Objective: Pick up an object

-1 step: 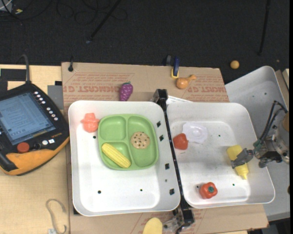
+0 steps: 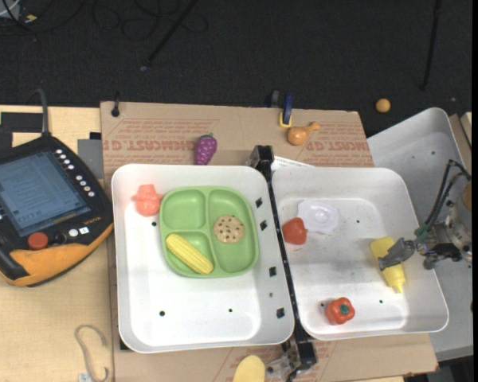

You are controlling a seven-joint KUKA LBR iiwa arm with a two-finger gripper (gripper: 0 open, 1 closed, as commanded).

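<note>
My gripper [image 2: 418, 255] is low over the right edge of the right bin [image 2: 358, 183]. It stands open with nothing between its fingers. Its left finger [image 2: 397, 254] touches or overlaps a yellow toy [image 2: 387, 263] lying just to its left. A red toy with a green top [image 2: 340, 310] lies near that bin's front. Another red piece [image 2: 294, 231] sits at the bin's left side, with a clear white lid [image 2: 319, 216] beside it.
The left bin [image 2: 191, 325] holds a green divided plate [image 2: 175, 205] with a corn cob [image 2: 190, 253] and a cookie [image 2: 229, 229], and a pink toy [image 2: 146, 200] beside it. A tablet pendant [image 2: 36, 201] lies far left. A purple toy [image 2: 205, 148] and an orange one [image 2: 300, 134] lie behind the bins.
</note>
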